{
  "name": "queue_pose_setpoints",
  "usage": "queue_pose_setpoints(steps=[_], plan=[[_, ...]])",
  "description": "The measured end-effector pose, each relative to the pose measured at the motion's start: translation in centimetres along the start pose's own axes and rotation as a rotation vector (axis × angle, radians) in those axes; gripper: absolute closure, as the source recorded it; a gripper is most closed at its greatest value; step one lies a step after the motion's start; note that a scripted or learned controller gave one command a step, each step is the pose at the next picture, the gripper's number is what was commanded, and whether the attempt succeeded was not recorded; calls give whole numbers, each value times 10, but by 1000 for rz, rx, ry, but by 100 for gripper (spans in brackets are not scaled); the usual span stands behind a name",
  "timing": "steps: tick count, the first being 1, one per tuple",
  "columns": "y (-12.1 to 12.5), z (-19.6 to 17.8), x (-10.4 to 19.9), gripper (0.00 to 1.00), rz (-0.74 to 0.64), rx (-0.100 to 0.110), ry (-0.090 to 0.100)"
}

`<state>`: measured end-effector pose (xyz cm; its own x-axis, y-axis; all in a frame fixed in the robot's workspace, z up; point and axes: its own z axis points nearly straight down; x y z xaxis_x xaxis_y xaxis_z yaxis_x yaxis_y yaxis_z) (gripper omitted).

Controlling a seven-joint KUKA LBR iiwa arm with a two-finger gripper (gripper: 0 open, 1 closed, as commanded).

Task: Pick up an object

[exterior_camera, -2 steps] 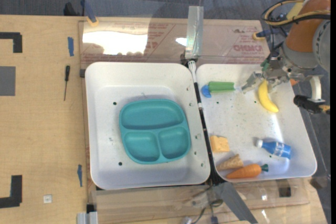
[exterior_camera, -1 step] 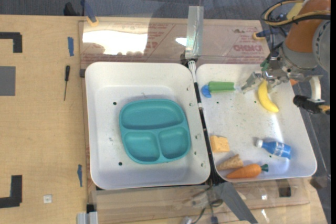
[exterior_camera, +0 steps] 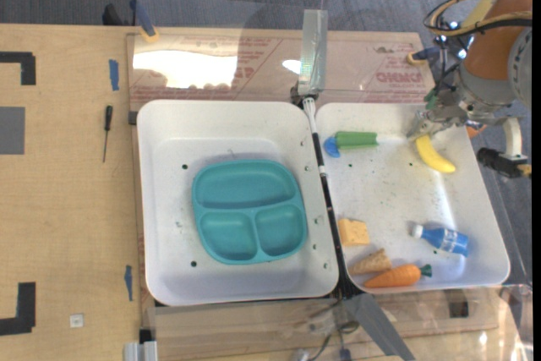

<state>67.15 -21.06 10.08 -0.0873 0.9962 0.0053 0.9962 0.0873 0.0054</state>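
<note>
The right bin [exterior_camera: 482, 207] holds a yellow banana [exterior_camera: 434, 155] near its far right corner, a green marker with a blue cap [exterior_camera: 353, 140], a yellow cheese wedge [exterior_camera: 354, 232], a bread piece [exterior_camera: 369, 261], an orange carrot [exterior_camera: 397, 276] and a small blue and white bottle [exterior_camera: 443, 239]. My gripper [exterior_camera: 423, 128] hangs at the far right of that bin, just above and left of the banana. Nothing shows between its fingers.
In the left bin [exterior_camera: 161, 182] lies a teal divided plate [exterior_camera: 249, 210]. A clear plastic panel [exterior_camera: 254, 55] stands behind both bins. A raised divider [exterior_camera: 321, 173] runs between the bins. The arm's cables [exterior_camera: 456, 13] loop above the far right corner.
</note>
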Motion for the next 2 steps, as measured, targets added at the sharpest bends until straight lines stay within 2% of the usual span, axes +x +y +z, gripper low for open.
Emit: queue_pose_setpoints(steps=[1, 2], plan=[[2, -127, 26, 100, 1, -12, -11], [-1, -119, 26, 0, 3, 2, -7]])
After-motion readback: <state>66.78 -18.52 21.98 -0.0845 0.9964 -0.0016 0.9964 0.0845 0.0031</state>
